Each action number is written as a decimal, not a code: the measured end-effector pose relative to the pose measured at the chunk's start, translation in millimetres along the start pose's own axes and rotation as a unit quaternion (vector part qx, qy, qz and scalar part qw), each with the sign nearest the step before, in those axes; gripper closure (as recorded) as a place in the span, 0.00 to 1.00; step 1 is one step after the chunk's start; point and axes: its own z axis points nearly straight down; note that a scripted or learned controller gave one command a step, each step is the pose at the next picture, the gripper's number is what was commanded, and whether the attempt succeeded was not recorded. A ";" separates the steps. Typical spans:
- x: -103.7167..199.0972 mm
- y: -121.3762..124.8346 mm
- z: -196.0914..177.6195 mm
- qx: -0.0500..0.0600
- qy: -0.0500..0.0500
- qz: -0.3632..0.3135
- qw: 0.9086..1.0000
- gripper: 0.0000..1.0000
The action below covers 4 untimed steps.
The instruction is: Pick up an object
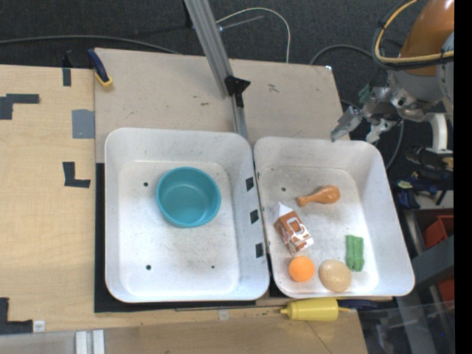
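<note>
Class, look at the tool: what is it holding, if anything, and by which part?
Nothing. The tool hangs open above the right bin's far corner, with no object between its fingers.

Even overhead light is falling on the bench; white bins (118, 198) are glaring slightly, shadows staying soft, floor beyond lying dim, fine detail blurring.

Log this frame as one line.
gripper open, above right bin's far rim | holding nothing | teal bowl in left bin
</note>
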 end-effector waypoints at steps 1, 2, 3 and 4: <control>-0.1 -0.1 0.0 0.000 0.000 0.000 1.000 0.00; 3.3 1.3 43.9 0.002 0.000 0.000 1.000 0.00; 1.2 -1.5 108.3 0.003 0.001 0.000 1.000 0.00; 1.2 -1.6 131.2 0.003 0.000 0.000 1.000 0.00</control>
